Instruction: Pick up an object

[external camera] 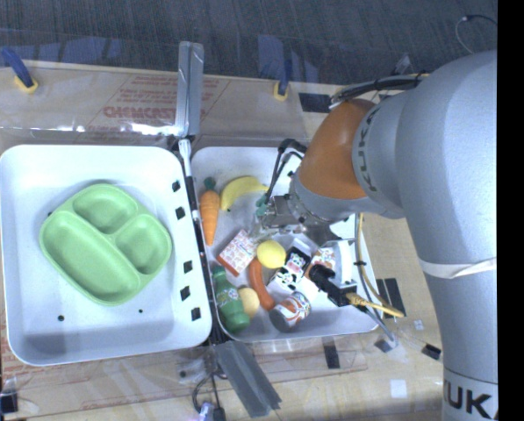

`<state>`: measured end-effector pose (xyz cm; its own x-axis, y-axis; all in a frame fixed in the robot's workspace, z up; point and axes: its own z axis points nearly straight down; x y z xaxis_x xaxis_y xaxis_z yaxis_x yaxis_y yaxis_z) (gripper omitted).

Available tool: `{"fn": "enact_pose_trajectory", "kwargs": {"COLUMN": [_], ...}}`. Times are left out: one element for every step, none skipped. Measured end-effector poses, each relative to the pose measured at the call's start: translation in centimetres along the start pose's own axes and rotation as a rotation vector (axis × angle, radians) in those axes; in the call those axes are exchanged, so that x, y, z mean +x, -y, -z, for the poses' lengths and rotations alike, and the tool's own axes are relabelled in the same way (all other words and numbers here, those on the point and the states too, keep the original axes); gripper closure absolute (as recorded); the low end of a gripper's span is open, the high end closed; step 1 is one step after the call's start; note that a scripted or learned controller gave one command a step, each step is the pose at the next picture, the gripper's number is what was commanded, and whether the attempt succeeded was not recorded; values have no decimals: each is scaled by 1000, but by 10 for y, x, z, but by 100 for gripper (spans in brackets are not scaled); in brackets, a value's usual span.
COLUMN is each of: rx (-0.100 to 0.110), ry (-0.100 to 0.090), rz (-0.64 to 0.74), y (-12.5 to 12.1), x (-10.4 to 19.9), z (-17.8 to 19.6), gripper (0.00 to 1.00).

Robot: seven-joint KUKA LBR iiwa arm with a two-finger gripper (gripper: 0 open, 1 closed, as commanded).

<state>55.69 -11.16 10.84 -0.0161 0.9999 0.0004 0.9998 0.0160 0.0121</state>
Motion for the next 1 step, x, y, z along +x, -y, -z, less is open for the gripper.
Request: {"fn": "enact_pose_trajectory", "kwargs": {"rx": [0], "ry": [0], "rz": [0], "y": [0], "x": [0], "z": [0], "gripper": [0]}}
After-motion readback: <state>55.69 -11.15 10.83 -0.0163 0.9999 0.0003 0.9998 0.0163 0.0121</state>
